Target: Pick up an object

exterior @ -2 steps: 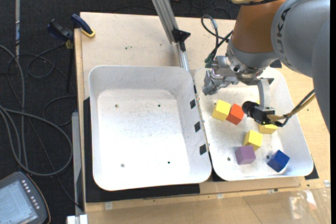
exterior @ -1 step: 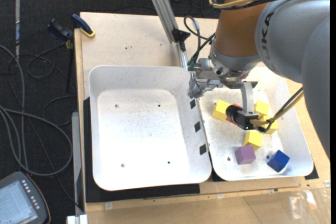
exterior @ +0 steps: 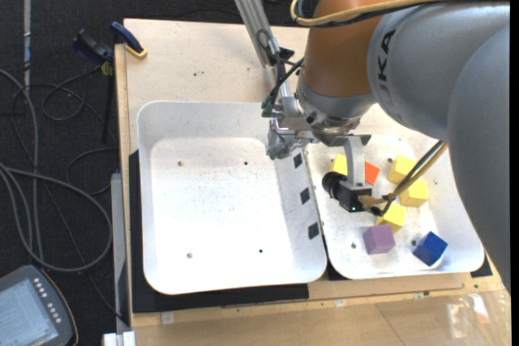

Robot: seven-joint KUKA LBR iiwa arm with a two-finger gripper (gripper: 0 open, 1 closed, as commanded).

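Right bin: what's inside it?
Inside the right bin: several yellow blocks, an orange block, a purple block and a blue block. The arm covers the bin's far part, so anything under it is hidden.

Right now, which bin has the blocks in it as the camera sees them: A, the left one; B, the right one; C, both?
B: the purple block, blue block, orange block and yellow blocks all lie in the right bin.
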